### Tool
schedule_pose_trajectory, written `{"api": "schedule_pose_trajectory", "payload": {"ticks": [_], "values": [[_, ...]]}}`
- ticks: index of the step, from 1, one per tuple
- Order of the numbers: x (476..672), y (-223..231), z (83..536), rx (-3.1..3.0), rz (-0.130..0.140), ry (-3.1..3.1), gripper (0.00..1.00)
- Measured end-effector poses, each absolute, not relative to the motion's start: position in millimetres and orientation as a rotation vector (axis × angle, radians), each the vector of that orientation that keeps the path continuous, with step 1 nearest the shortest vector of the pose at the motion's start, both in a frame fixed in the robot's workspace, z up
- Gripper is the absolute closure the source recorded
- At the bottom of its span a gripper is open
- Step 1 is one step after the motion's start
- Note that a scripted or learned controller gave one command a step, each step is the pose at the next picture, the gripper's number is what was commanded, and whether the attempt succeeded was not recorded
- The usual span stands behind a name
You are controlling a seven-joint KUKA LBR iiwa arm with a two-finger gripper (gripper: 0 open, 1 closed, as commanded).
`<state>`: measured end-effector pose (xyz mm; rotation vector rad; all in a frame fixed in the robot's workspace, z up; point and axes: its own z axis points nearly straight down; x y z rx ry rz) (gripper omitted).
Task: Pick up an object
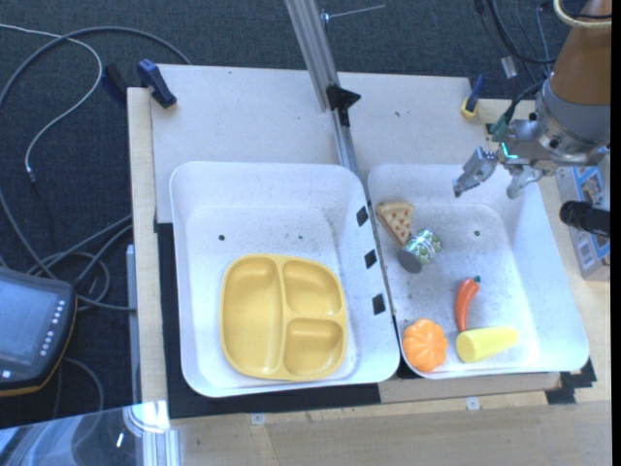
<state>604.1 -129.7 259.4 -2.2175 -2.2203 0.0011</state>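
My gripper (496,177) hangs over the back edge of the right bin (543,260), its two fingers spread open with nothing between them. Below and to its left lie a waffle-like wedge (395,221) and a small green can (420,249) on its side. Toward the bin's front are an orange-red carrot (467,302), a yellow cylinder (486,343) and an orange pumpkin-like fruit (424,345). The gripper stands apart from all of them, high at the back right.
The left bin (194,221) holds a yellow divided plate (284,316). A metal rail (320,37) runs down between the bins. Blue clamps (155,82) sit at the bench's back corners. Cables and a tablet (29,328) lie off the bench to the left.
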Motion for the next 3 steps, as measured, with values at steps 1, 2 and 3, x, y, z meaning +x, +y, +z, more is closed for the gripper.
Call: {"api": "schedule_pose_trajectory", "payload": {"ticks": [1, 2, 3], "values": [[597.4, -133, 199, -2.217, 0.007, -2.216, 0.00], [592.0, -135, 136, -2.216, 0.008, -2.215, 0.00], [599.5, -132, 117, -2.226, -0.024, -2.235, 0.00]]}}
